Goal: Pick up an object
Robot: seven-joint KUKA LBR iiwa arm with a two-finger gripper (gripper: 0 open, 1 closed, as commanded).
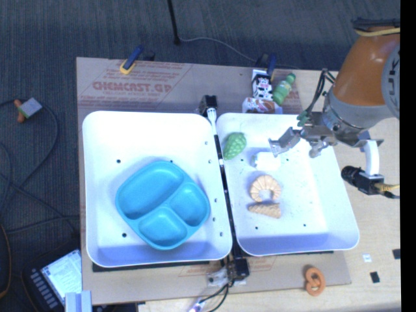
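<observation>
You're on the approach: gripper (300, 142) hangs spread and empty at the right bin's (338, 229) upper right; next, drop onto the shrimp toy (265, 187) below.

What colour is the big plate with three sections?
Light blue, seen in the camera view.

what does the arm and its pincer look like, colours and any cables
The arm is bulky and rounded, with a broad orange band and a grey section beside it at the frame's right edge. Thin dark cables loop along its wrist. The pincer is bare grey metal, a compact angular assembly with slim fingers. No markings can be made out on it.
</observation>
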